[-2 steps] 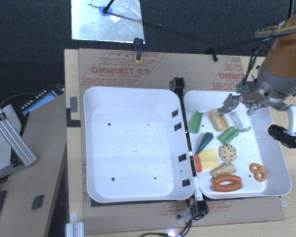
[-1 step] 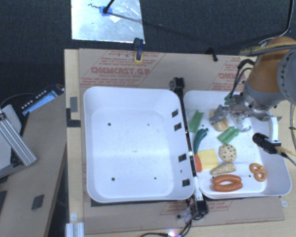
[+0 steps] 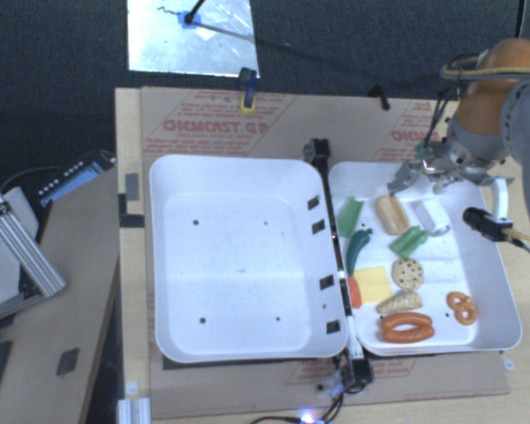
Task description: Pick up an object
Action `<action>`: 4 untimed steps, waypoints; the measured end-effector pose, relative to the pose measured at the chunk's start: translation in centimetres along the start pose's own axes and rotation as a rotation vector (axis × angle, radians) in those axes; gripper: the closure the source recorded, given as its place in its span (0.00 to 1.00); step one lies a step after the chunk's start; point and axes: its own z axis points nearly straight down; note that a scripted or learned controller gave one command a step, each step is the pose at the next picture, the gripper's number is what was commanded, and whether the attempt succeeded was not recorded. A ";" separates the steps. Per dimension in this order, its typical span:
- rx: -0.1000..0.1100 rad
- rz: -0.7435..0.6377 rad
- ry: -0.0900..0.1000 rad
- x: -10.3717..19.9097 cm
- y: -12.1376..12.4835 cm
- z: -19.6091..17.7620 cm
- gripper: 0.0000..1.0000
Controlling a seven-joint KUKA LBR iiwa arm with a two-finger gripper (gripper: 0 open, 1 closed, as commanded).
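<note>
The right bin holds several toy foods. Among them are a tan bread roll, a light green pod, a dark green pepper and a green piece. Nearer the front lie a round cookie, a yellow cheese slice, a hot dog and a pretzel. My gripper hangs low over the bin's back part, just right of the bread roll and above the green piece. Nothing shows in its grasp.
The left bin sits beside the right one, with a black divider strip between them. The grey arm with its orange band comes in over the right bin's far right corner. A black part juts out near the right wall.
</note>
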 end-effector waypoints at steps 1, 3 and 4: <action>0.001 0.004 0.000 -3.8 -1.4 3.5 0.00; -0.001 -0.003 0.000 -2.5 0.0 -10.3 1.00; -0.013 -0.001 -0.004 -3.4 0.0 -30.9 1.00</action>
